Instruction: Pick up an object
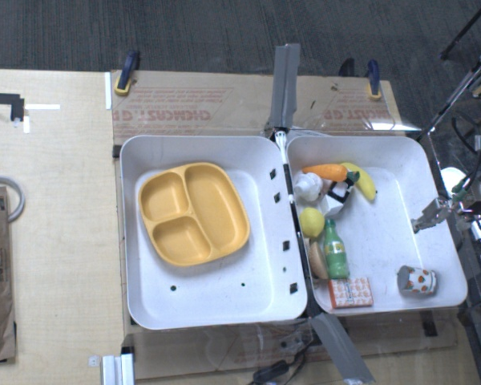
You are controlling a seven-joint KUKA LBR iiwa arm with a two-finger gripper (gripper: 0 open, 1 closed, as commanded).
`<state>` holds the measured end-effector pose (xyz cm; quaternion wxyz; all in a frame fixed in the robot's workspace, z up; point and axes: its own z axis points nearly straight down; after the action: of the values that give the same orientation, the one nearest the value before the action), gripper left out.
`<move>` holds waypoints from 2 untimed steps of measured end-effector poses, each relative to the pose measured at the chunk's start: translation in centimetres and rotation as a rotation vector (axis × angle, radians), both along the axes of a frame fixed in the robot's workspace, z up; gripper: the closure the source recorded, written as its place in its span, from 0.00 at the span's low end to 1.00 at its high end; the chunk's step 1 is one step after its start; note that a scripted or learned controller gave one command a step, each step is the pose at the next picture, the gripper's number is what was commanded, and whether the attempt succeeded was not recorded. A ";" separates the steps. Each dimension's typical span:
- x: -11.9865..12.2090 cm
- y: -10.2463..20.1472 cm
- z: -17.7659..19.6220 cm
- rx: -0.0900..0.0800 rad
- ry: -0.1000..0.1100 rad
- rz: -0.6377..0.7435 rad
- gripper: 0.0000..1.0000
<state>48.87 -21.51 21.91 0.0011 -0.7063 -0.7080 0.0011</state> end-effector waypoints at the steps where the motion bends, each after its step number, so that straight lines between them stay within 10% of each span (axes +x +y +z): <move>1: 0.7 11.2 -11.9 -0.003 -0.014 0.404 0.00; 2: -0.5 10.2 -12.0 -0.012 -0.023 0.477 0.00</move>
<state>48.36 -11.29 9.90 -0.0116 -0.5188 -0.8548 -0.0023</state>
